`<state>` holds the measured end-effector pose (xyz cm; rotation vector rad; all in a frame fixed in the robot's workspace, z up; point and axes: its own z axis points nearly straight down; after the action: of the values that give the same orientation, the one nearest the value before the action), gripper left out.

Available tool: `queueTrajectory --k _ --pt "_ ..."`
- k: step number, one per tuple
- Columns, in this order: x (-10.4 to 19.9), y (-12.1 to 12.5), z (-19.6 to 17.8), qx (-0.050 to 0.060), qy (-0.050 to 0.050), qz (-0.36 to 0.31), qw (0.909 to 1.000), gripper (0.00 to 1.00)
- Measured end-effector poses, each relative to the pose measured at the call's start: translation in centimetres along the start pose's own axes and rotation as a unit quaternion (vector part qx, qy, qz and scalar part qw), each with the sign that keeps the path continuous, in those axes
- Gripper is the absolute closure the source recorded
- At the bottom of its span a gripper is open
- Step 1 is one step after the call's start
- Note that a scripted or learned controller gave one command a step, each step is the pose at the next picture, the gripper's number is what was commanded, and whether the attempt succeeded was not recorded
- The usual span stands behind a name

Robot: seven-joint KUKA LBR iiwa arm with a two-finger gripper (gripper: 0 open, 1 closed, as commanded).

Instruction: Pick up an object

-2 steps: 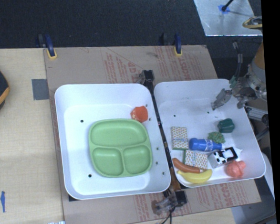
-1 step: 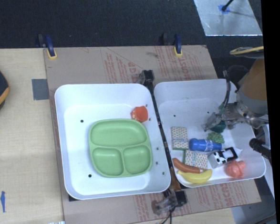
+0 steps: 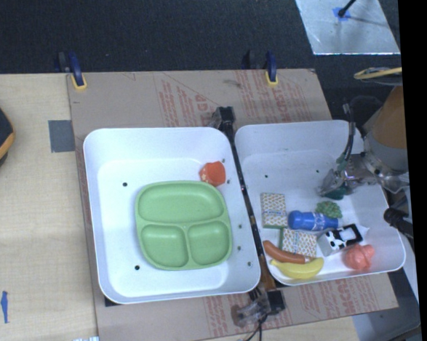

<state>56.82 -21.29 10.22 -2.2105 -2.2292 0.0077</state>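
The grey arm's two-finger gripper (image 3: 338, 185) is down in the right-hand shallow white bin (image 3: 284, 136), near its right wall. Honestly can't tell what the jaws are doing. Just below it sit a small green bumpy toy (image 3: 329, 210), a blue plastic bottle lying flat (image 3: 308, 220), a yellow banana (image 3: 301, 269) along the front edge and a pink lumpy toy (image 3: 358, 256) in the front right corner. The left-hand white bin (image 3: 107, 210) holds a light green divided plate (image 3: 182, 224) and a small orange toy (image 3: 214, 173).
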Motion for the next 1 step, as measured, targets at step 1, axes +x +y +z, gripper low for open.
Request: queueTrajectory --k 1 --pt "3.68 5.94 -0.32 -0.001 0.001 0.001 1.0 1.0"
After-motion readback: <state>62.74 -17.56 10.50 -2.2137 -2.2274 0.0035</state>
